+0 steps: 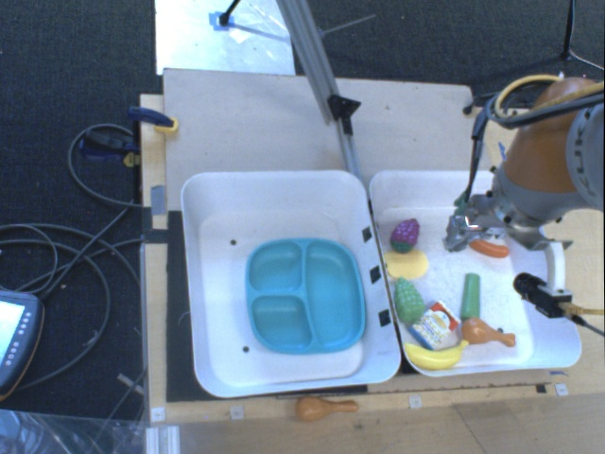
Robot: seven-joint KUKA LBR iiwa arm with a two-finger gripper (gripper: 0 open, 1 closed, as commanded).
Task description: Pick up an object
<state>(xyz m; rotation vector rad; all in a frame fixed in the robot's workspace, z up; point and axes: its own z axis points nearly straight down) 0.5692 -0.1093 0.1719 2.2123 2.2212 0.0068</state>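
Hovering low over the right white plastic bin (pixel 567 353), my fingers (pixel 462 230) sit near its upper middle, and the small orange carrot-like toy (pixel 490 249) lies just beside them at about four o'clock. Its long axis runs roughly nine to three, so any closing would need to come across that line. Whether the fingers are wide or narrow I cannot tell; the metal at the tip is a blurred tangle and my grey wrist covers what is behind it. The carrot's right end is tucked under my wrist, so its full length is hidden.

At nine o'clock from the fingers sits the purple grape-bunch toy (pixel 405 234), with a pale yellow rounded piece (pixel 407 266) under it at about seven. Farther down at six o'clock stands the green stick-shaped toy (pixel 471 296). The carrot is by far the nearest thing, in my judgement the likeliest target.
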